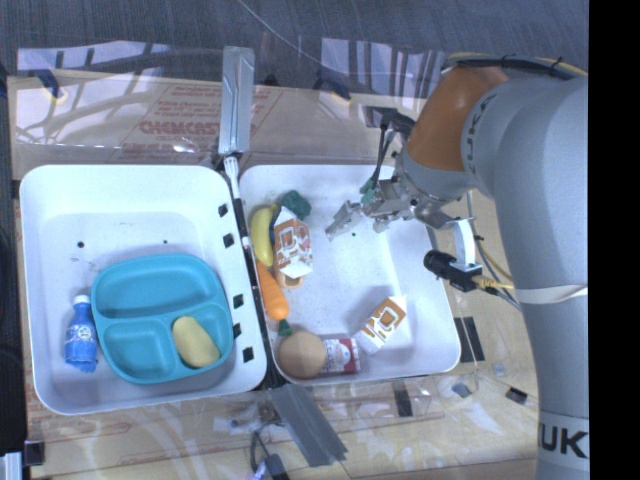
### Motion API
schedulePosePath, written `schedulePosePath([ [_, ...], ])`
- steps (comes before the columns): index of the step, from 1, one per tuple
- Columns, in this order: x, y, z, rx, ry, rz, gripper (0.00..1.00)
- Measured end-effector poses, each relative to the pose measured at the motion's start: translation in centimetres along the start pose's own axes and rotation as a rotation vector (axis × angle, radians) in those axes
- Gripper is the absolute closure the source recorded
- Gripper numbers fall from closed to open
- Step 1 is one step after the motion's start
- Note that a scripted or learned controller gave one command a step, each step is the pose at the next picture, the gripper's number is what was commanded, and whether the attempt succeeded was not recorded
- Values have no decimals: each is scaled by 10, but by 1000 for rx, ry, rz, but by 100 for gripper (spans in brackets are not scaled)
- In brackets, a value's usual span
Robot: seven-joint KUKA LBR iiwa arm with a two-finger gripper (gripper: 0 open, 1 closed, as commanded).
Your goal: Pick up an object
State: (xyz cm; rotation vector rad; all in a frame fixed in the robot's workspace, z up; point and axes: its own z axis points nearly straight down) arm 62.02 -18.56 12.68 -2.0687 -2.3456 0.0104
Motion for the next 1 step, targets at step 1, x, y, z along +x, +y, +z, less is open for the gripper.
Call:
schedulePosePath([
  [1,74,47,25,-10,-3,-2,0],
])
